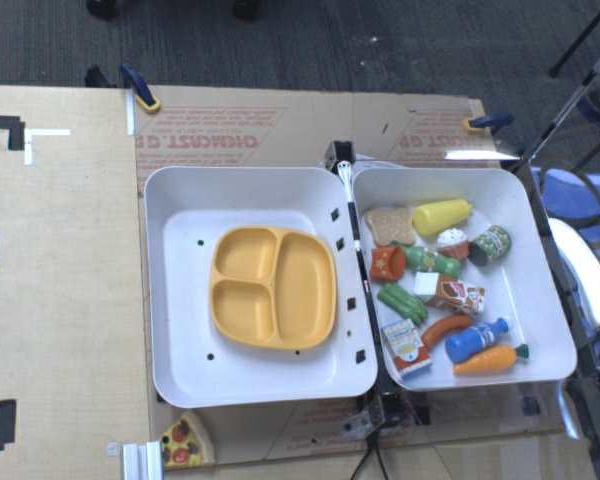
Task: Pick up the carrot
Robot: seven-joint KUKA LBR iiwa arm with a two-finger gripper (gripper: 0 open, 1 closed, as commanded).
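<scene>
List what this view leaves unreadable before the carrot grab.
- Carrot: its left end lies against the blue bottle; whether they overlap is too small to tell.
- Juice carton: label print too small to read.
- Pizza slice: partly tucked under the left bin rim.
- Cardboard print: upside down, blurred.

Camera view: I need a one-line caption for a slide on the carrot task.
Carrot lies at the near edge of the right bin among toy foods; yellow divided plate sits in the left bin.
</scene>
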